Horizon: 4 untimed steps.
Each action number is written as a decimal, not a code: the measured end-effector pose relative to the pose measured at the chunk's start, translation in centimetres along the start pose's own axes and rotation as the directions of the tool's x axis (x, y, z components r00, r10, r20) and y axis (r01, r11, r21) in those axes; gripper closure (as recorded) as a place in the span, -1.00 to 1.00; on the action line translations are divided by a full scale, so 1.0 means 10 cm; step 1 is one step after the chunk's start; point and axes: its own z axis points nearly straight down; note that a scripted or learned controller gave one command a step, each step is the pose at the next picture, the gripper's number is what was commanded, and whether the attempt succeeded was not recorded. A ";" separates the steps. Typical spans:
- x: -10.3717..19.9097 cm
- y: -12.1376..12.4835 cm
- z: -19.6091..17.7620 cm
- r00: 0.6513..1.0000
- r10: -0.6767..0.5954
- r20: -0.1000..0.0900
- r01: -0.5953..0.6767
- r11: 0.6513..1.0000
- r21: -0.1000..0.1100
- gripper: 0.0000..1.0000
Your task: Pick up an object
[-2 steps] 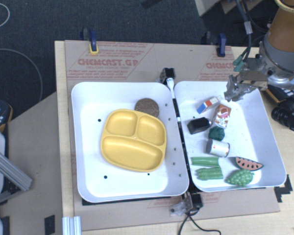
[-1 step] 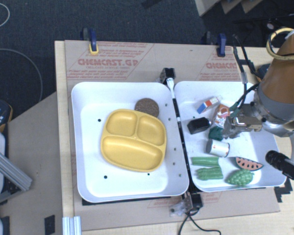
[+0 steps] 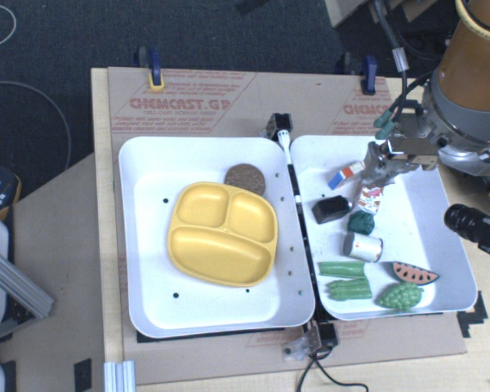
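Observation:
My gripper [image 3: 380,172] hangs over the back of the right bin [image 3: 449,219], just above a red and white packet [image 3: 370,199]. Left of it lies a small blue, white and red piece [image 3: 344,175]. A black block [image 3: 331,209] rests near the bin's left wall. Below the packet sit a dark green lump [image 3: 361,223] and a white cylinder [image 3: 364,248]. Along the front lie two green bean pods [image 3: 345,278], a bumpy green vegetable [image 3: 398,297] and a watermelon slice [image 3: 414,273].
The left bin [image 3: 143,219] holds a yellow divided plate [image 3: 222,233] and a brown round disc [image 3: 245,178] behind it. A black clip [image 3: 279,124] sits at the back where the bins meet. Blue clamps [image 3: 153,62] hold the board's far edge.

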 end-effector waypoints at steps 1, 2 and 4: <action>0.36 0.00 -0.21 1.000 0.005 0.002 -0.005 1.000 0.010 1.00; 0.34 0.00 -0.30 1.000 0.008 0.004 -0.008 1.000 0.010 1.00; 0.42 -0.01 -0.09 1.000 0.008 0.003 -0.008 1.000 0.012 1.00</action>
